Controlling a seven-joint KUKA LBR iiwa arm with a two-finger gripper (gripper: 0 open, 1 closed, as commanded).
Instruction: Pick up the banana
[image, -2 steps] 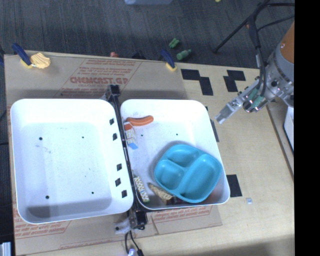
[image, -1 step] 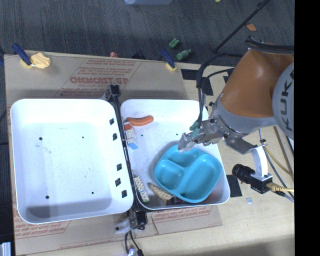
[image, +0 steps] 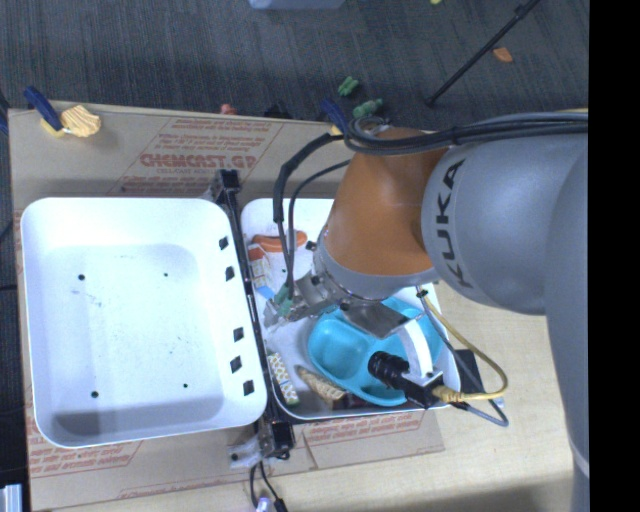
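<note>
Dark ribbed carpet borders a cardboard-covered table (image: 200, 150) printed in red, carrying two shallow white plastic bins with smooth rounded walls; the left bin (image: 120, 320) is near the arm (image: 480, 220), whose grey casing and orange band hang low over the right bin (image: 290, 215), presumably placed to reach its contents. Camera view: the arm masks that bin, leaving a glossy blue bowl (image: 345, 355) and small packets visible, the gripper's state cannot be told, and the banana cannot be located
</note>
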